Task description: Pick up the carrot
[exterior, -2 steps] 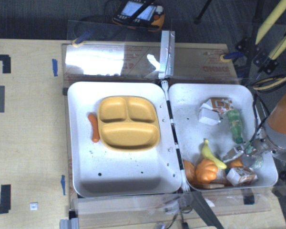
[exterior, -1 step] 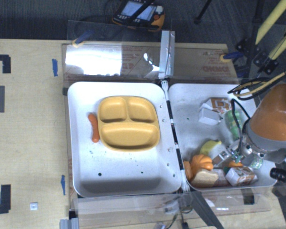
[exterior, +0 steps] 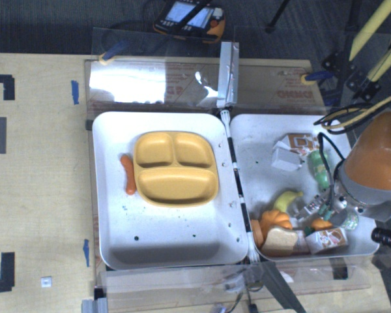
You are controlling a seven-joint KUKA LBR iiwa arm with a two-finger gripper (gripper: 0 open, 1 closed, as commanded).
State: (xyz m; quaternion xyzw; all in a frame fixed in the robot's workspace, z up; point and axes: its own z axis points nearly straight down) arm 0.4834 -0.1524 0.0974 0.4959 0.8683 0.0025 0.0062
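My gripper [exterior: 317, 212] is low in the right bin [exterior: 260, 135], among the cluster of items at its front. Directly beneath it lies a small orange piece [exterior: 321, 225], possibly the carrot, partly hidden by the gripper and touching a small printed carton [exterior: 328, 238]. Whether the gripper holds it is unclear. A slim orange-red stick [exterior: 128, 173], also carrot-like, lies in the left bin [exterior: 169, 240] against the left side of the yellow divided plate [exterior: 176, 168].
Around the gripper the right bin holds a rounded orange item [exterior: 274, 220], a bread slice [exterior: 280, 240], a yellow-green fruit [exterior: 286, 201], a green bottle [exterior: 319, 167] and a white carton [exterior: 293, 150]. The arm's orange band [exterior: 378, 152] hangs over the bin's right side.
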